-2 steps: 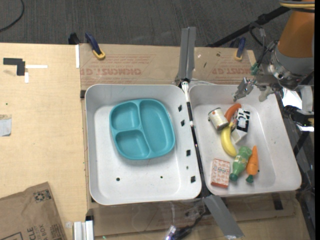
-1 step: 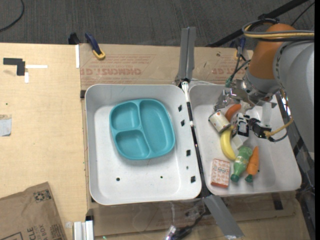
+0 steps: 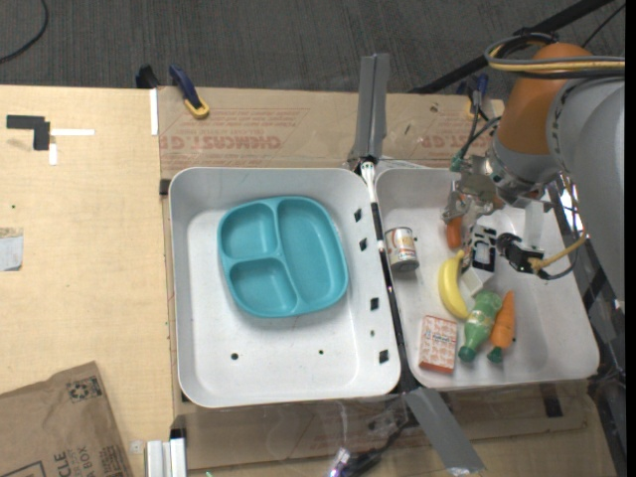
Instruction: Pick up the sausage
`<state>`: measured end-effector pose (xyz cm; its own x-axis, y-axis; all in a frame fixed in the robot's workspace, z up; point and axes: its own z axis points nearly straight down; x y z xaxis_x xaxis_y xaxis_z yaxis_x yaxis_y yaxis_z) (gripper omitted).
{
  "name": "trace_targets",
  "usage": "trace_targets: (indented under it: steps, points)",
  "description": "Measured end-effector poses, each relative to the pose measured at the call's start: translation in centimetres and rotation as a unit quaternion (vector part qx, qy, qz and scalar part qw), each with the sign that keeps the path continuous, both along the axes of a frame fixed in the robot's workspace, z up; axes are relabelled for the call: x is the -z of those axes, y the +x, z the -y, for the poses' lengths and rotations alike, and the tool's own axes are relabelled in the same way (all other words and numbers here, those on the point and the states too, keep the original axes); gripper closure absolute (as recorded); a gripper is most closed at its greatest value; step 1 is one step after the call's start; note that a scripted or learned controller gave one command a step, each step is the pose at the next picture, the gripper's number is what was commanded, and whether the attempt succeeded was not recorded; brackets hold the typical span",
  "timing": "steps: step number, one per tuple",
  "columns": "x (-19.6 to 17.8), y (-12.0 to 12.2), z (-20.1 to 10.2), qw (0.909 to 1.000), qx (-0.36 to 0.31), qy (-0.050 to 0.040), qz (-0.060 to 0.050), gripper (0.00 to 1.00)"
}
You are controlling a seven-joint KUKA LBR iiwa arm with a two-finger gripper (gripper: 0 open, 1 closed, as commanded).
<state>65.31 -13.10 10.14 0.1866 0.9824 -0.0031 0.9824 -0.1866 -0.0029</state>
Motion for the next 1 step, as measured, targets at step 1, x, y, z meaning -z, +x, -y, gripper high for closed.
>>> trace_targets:
  steps: [1]
  points:
    - [-9.06, 0.6, -6.18, 0.998, -0.063, 0.0008, 0.002, 1.0]
